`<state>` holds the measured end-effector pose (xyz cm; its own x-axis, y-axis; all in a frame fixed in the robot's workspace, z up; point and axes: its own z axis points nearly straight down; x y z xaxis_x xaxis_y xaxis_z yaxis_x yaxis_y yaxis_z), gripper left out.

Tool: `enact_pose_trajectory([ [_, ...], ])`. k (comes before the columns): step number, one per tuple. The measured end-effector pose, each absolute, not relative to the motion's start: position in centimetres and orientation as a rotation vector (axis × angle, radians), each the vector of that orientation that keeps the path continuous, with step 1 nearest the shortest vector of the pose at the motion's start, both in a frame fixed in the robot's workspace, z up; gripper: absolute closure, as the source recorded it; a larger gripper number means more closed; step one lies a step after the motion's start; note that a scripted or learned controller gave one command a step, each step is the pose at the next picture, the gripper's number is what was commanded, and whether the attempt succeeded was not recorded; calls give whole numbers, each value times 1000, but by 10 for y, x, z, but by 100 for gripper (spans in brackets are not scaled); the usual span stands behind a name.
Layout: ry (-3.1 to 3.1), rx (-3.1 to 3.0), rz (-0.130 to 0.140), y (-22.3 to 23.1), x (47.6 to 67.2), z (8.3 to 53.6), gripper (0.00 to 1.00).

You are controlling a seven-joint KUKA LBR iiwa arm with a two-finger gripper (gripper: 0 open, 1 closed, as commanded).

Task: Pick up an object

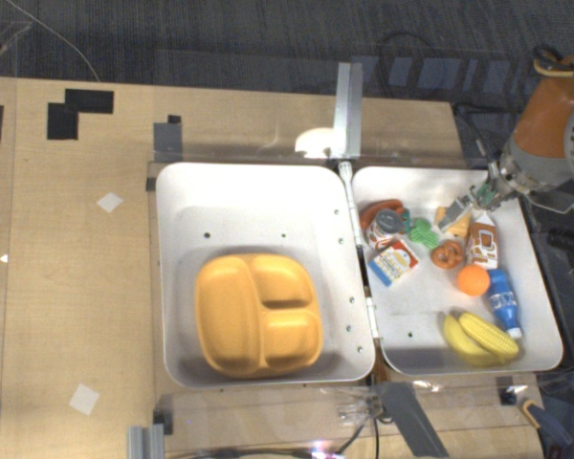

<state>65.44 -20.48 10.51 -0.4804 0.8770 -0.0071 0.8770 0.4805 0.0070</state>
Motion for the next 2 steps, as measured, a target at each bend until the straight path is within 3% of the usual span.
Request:
enact_pose_trajectory([
  [1,2596,1772,3,-204,671,100,0],
  [2,2493,1902,2,-186,604,100,0],
])
